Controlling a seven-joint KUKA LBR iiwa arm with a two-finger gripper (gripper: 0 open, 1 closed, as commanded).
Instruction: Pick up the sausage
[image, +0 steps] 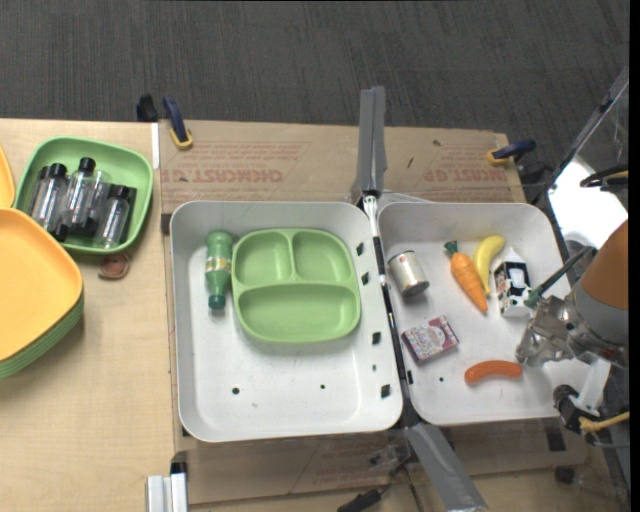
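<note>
Sausage (493, 372), orange, is seen lying free on the right bin (440, 400) floor just left of the tool (538, 345), whose opening cannot be told, its metal parts being blurred together.

I see sausage (493, 372) flat on rt bin (440, 400) floor, nr front. Gripper (530, 345) low just to its rt, nothing between fingers. Card (430, 339), can (406, 273), carrot (466, 279), banana (488, 260) behind. L bin (280, 400): green tray (296, 285), bottle (218, 268).
</note>
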